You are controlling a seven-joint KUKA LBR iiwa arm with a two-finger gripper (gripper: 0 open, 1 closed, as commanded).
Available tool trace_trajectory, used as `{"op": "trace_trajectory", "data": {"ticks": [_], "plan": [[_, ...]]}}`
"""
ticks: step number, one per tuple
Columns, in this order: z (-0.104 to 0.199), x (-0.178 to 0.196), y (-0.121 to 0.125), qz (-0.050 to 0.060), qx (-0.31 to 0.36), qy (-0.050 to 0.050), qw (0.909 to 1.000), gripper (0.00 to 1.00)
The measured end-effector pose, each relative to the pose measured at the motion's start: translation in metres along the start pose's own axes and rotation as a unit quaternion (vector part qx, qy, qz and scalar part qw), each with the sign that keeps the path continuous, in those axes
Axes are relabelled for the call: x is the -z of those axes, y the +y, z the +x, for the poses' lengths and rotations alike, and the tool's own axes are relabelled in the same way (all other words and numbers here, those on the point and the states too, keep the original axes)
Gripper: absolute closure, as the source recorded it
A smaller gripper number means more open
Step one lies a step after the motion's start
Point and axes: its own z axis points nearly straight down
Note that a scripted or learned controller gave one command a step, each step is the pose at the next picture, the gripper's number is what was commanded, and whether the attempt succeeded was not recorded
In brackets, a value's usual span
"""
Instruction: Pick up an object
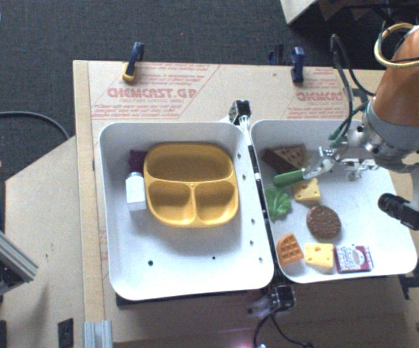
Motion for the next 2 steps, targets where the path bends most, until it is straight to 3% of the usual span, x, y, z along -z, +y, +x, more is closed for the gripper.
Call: {"op": "trace_trajectory", "data": {"ticks": [1, 2], "plan": [[0.0, 0.007, 0.003, -0.007, 0.001, -0.001, 1.0, 0.0], [0.011, -0.046, 0.001, -0.003, 0.001, 0.0, 1.0, 0.0]]}}
